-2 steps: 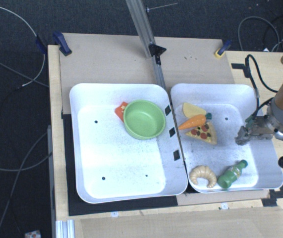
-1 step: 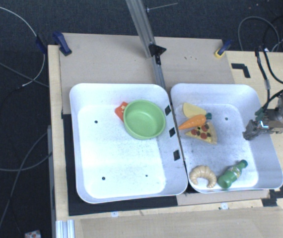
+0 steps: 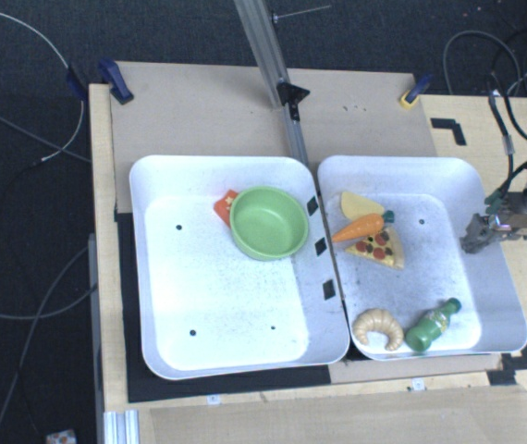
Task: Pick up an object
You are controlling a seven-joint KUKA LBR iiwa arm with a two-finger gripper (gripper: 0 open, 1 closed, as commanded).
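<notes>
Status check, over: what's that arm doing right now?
Gripper at right bin's right edge, holding nothing visible. Carrot, croissant, bottle untouched. Path clear.

Arm: you see it reaching in from the right edge, with just its wrist end in frame.
Gripper point(image 3: 478, 232): low at the right side, tip pointing left.
Wrist: cables trail up and behind it.
</notes>
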